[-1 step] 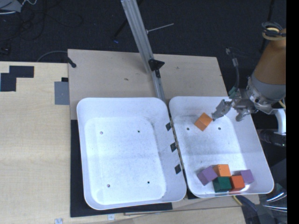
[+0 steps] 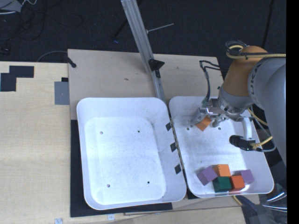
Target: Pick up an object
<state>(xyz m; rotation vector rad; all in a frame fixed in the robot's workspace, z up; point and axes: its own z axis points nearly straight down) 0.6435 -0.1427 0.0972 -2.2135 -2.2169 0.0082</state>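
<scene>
An orange block [image 2: 202, 123] hangs between the fingers of my gripper [image 2: 206, 120], which is shut on it above the upper part of the right bin [image 2: 196, 148]. The arm comes in from the right, its orange band above the wrist. Near the right bin's front corner lies a cluster of blocks: a purple one [image 2: 207, 175], an orange one [image 2: 223, 170], a green one [image 2: 223, 184], another orange one [image 2: 238, 182] and a small purple one [image 2: 247, 176].
The left bin [image 2: 93, 115] sits beside the right one, joined by black clips [image 2: 171, 139] along the shared edge. A slanted aluminium rail [image 2: 142, 41] rises behind the bins. Cables loop beside the arm at the right.
</scene>
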